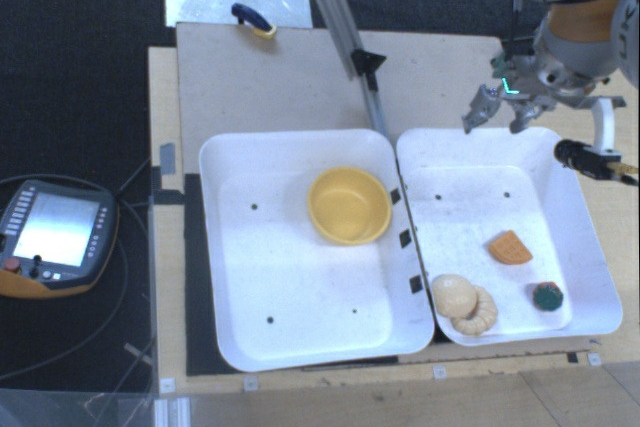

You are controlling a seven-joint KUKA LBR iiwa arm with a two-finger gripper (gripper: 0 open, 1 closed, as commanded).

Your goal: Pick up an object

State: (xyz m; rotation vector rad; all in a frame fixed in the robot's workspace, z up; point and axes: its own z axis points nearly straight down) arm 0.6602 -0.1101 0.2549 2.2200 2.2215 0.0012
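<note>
My gripper (500, 113) hangs above the far rim of the right bin (570, 215), its two fingers spread open with nothing between them. Lower in that bin lie an orange wedge (510, 248), a small dark green ball (547, 295) and a pale beige pastry (465, 303) at the near left corner. A yellow bowl (349, 205) stands upright in the left bin (250, 315), near its far right side. All these objects are well apart from the gripper.
A slanted metal pole (338, 5) comes down to the bench just behind the gap between the bins. A blue and yellow clamp (252, 18) lies at the bench's far left. A teach pendant (55, 235) rests on the floor at left.
</note>
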